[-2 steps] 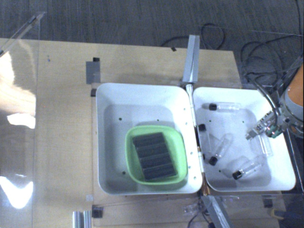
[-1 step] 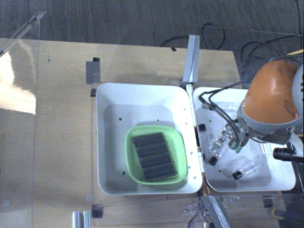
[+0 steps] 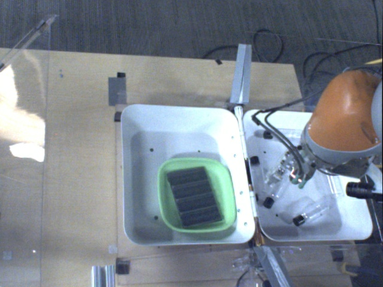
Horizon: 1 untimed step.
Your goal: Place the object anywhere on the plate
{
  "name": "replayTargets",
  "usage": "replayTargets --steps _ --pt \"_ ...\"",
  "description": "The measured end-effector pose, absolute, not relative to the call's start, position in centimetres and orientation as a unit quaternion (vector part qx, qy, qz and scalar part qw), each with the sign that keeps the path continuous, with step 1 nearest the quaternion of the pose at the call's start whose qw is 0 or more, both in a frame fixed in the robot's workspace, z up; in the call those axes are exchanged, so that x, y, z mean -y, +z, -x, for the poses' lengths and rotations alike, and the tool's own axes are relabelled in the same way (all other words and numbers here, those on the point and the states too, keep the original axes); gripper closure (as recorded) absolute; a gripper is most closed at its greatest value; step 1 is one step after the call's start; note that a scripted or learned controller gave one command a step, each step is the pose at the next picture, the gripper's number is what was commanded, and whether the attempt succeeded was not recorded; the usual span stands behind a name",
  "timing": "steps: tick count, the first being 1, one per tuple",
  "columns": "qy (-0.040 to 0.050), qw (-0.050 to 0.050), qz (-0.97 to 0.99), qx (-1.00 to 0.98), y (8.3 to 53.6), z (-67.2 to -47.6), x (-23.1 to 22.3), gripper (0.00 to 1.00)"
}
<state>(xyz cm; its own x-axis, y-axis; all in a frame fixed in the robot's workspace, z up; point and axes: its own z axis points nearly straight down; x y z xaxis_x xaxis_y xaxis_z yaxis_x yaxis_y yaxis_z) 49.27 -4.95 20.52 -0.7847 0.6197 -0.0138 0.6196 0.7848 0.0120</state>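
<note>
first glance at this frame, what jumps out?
The bright green plate in the left bin, with a dark ridged block lying on it. Next, the arm's big orange band looming over the right bin, with black cables looping off behind it. Below that, small clear items with black caps lie scattered on the right bin's floor.

arm (image 3: 350, 121): large rounded orange band, glossy with pale highlights | below band: light grey ring-shaped wrist section | cables: thin black leads looping off the wrist | end effector (image 3: 293, 171): small metallic and translucent parts, detail blurred | side: black cylindrical fitting
</note>
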Motion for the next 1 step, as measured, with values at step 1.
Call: replayTargets --steps 1 --pt "0.0053 0.013 -0.328 -0.945 21.69 -49.55 4.83 1.00"
